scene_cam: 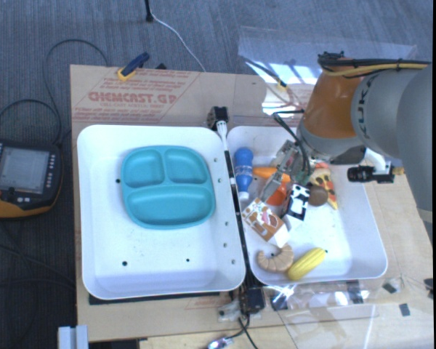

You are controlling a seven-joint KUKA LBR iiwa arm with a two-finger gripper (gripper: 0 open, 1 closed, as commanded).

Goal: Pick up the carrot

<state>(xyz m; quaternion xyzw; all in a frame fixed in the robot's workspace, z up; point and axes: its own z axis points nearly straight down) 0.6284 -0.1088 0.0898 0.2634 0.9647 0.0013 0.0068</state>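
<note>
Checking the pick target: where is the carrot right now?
The carrot lies in the right bin, toward its upper left, just right of the blue bottle and beside the gripper.

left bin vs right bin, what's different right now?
The left bin bears one thing, a blue divided plate; the right bin holds a jumble: blue bottle, carrot, croissant, banana and more. The arm reaches into the right bin, not the left bin. Both are shallow, white and set side by side.
</note>
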